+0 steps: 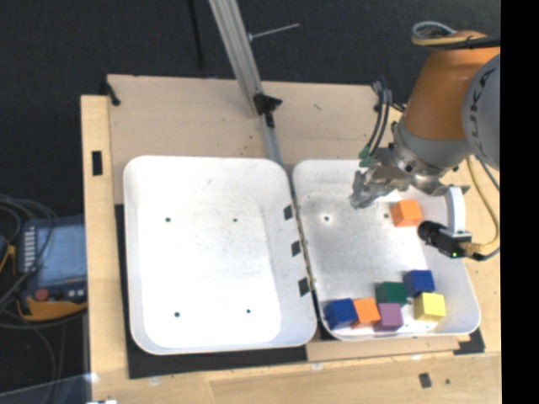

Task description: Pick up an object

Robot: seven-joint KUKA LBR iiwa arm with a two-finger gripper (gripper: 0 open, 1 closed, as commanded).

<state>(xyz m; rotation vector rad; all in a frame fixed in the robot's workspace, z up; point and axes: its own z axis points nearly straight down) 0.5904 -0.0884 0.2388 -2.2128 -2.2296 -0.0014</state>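
Right bin (337, 251), smooth white: seven matte cubes, including orange cube (406, 213) beside metal gripper (364, 194); grasp state cannot be told.

bins (210, 251): white plastic, smooth, faintly speckled, slight sheen
bench (202, 116): pale wood board, matt
blocks (406, 213): solid-coloured, smooth, look like plastic or painted wood; cannot tell which
gripper (364, 194): grey metal, dull
arm (442, 99): orange band glossy, grey shell smooth
rail (236, 40): silvery metal, ribbed
floor (84, 23): dark, rough, carpet-like
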